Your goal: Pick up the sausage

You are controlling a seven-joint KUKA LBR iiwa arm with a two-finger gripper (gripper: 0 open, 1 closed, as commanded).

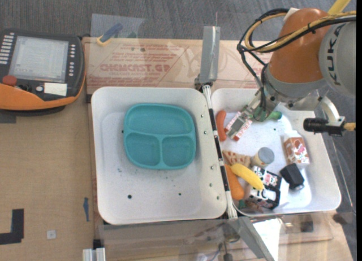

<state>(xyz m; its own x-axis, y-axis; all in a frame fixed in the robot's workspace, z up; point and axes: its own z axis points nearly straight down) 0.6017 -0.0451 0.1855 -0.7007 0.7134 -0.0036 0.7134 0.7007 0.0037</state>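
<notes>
While the gripper (242,123) hangs beside the sausage (221,124), finger state unclear, a banana (247,175) lies near.

the grey arm with its orange band reaches in from the right, wrist bent downward and leftward, its gripper (240,125) lowered at a slant, fingers pointing down-left and slightly parted.

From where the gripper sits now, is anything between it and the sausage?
Nothing visible. The gripper hangs low in the right bin, with the sausage lying just beside it toward the divider. The banana, carrot and small carton lie nearer the camera, off that line.
</notes>
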